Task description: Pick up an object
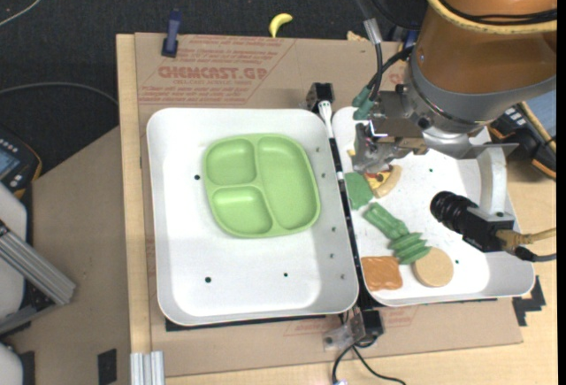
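My gripper (371, 164) hangs low over the far left part of the right bin (495, 284), just above a pale tan piece (387, 182) and a flat green piece (358, 190). In front of these lie a ridged green object (396, 233), a tan round disc (434, 268) and an orange-brown square (381, 272). Nothing shows between the gripper and these things that I can call held. The arm's grey and orange body covers the far right of the bin.
The left bin (177, 259) holds a green three-compartment plate (262, 185). A blue clip (171, 34) and a small yellow item (280, 21) lie beyond the bins at the back edge of the cardboard base.
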Robot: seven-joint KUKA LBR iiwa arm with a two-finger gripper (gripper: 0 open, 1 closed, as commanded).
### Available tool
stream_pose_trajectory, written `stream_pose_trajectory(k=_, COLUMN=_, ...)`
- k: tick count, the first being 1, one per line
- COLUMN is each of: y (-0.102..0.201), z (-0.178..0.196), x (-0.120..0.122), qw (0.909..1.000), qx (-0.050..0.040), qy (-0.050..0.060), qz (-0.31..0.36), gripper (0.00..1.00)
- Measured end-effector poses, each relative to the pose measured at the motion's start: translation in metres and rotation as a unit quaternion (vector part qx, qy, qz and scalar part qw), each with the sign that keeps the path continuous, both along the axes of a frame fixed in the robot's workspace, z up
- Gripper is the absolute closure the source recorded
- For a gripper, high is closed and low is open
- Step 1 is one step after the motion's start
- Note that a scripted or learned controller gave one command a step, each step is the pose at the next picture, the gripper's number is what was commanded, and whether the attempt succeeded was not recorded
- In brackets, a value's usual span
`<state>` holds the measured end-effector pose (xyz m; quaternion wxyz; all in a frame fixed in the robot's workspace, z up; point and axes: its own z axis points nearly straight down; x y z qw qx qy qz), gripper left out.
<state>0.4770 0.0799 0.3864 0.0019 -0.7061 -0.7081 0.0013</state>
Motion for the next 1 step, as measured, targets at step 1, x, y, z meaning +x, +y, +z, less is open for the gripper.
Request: stream_pose_trajectory(k=1, y=-0.0556, z=0.0613, x=0.0029, qw=1.0000, qx=-0.0007, qy=-0.007, qz=-0.004, gripper=1.00)
